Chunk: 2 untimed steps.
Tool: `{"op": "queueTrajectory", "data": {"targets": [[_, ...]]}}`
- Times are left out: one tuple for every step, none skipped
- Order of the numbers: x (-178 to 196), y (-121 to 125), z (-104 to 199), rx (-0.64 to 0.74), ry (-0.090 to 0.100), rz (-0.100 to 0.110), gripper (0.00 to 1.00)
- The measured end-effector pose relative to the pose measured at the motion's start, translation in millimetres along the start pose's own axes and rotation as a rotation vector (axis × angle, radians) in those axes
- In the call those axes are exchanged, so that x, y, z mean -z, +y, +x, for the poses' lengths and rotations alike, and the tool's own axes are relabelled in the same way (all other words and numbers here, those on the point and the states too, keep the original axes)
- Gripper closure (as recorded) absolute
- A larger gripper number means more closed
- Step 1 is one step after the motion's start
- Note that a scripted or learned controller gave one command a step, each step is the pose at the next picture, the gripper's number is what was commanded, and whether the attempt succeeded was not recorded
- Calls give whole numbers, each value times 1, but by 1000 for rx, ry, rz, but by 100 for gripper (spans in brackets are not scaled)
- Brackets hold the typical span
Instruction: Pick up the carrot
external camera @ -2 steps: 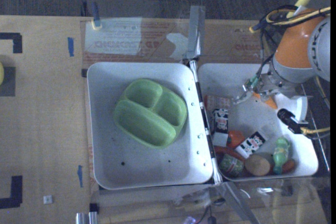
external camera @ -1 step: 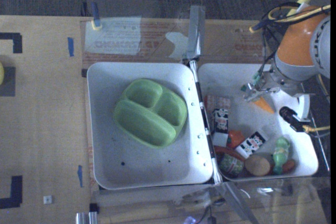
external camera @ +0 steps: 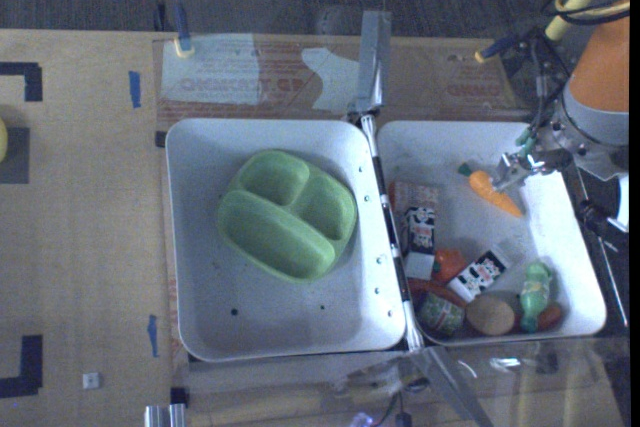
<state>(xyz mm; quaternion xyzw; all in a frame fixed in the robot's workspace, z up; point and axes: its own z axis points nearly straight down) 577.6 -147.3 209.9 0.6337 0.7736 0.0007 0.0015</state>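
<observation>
You cannot tell how the jaws (external camera: 517, 167) stand: they blur into glare just above the carrot (external camera: 495, 193), which lies slantwise in the right bin (external camera: 585, 245). Its near corner crowds small cartons (external camera: 421, 228), a brown round thing (external camera: 490, 315) and more you can't name; the left bin (external camera: 200, 315) holds a green divided tray (external camera: 288, 213)

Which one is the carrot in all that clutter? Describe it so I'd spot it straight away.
Look at the right-hand white bin. In its upper part, apart from the pile along the lower edge, lies the carrot, right beside the arm's tool. It is the one long orange piece with a green tip.
</observation>
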Motion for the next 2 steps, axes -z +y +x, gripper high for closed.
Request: {"op": "queueTrajectory", "data": {"targets": [[-122,-80,24,-81,-1,-4,100],[-25,-60,78,122,1,1,100]]}}
